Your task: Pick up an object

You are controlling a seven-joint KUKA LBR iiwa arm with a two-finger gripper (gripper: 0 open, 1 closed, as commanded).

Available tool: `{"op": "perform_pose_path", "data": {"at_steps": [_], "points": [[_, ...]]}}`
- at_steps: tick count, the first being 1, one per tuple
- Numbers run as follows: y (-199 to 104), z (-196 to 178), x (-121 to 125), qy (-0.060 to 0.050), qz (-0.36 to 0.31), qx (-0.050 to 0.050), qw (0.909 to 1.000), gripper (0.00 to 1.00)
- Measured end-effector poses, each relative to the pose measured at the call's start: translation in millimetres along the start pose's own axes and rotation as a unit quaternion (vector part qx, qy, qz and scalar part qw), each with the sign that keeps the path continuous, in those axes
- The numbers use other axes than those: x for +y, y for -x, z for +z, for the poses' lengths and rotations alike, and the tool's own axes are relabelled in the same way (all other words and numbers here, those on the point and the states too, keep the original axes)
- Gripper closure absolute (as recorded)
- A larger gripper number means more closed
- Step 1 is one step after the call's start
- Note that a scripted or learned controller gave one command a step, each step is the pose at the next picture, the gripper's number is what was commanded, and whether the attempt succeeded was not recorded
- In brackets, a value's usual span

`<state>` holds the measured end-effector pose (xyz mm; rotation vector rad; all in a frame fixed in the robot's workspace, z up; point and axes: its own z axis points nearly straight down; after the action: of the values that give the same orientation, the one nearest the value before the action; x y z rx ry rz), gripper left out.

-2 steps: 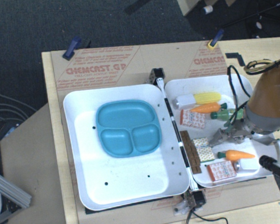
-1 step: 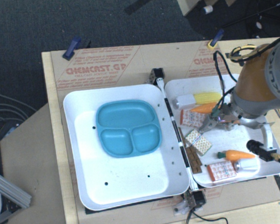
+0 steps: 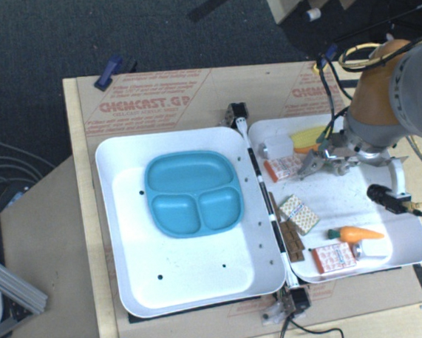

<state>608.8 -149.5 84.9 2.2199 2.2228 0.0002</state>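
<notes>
Looking down, you find the gripper (image 3: pixel 321 160) in the right bin's (image 3: pixel 408 253) far part; finger state unclear. The red-white packet (image 3: pixel 284 168) lies just left, long axis left-right.

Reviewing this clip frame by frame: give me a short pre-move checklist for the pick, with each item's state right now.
1. Gripper is over the right bin, where the loose items lie: ok.
2. Something is gripped between the fingers: cannot tell; the wrist and arm hide that area.
3. Candidate targets lie in plain sight: ok. The toy carrot, the checkered packet and the red-and-white packet all lie uncovered.
4. Items nearest the gripper are separated: not ok. The yellow item and the red-labelled packet lie crowded close by the gripper.
5. Blue divided tray in the left bin sits away from the arm: ok.
</notes>
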Motion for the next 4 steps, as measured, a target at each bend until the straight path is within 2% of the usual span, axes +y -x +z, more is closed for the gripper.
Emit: {"op": "perform_pose_path", "data": {"at_steps": [1, 2, 3, 4], "points": [[-7.5, 1.0, 53.9, -0.004, 0.001, 0.000, 1.0000, 0.00], [9.6, 1.4, 55.9, -0.004, 0.000, 0.000, 1.0000, 0.00], [21.2, 0.1, 57.4, -0.005, -0.001, 0.005, 1.0000, 0.00], [23.8, -10.0, 57.4, -0.004, -0.001, 0.001, 1.0000, 1.00]]}}
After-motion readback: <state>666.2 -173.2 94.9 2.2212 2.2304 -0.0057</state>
